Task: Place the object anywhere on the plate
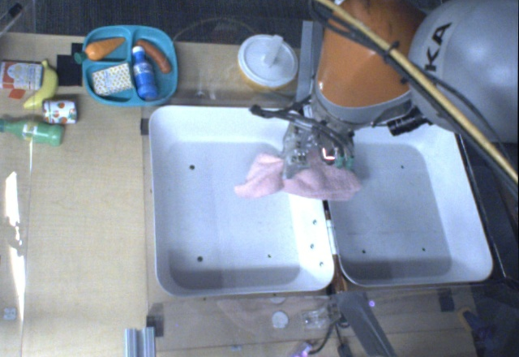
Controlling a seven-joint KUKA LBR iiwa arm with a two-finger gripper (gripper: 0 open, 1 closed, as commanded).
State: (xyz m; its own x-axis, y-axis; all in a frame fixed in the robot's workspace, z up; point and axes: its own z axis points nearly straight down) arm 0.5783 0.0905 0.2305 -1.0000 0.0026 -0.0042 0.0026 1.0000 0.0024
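From above, the arm (405,47) reaches in from the right, its orange band over the rear edge of the two white bins. The gripper (312,154) hangs over the seam between the left bin (211,250) and the right bin (422,242), right on top of a pink cloth (280,178). The cloth lies crumpled and draped across the shared rims, one end in the left bin, the other just over the right bin's edge. The gripper touches or nearly touches its top, but the wrist hides so much that I cannot tell how the gripper is set or whether it has the cloth.

Behind the left bin, on the bench (73,250), stands a blue divided tray (130,63) with toy food in its compartments. A white-lidded cup (268,61) stands beside it. Small toys lie at the far left: a banana (42,86), a can (59,111) and a green bottle (31,131).
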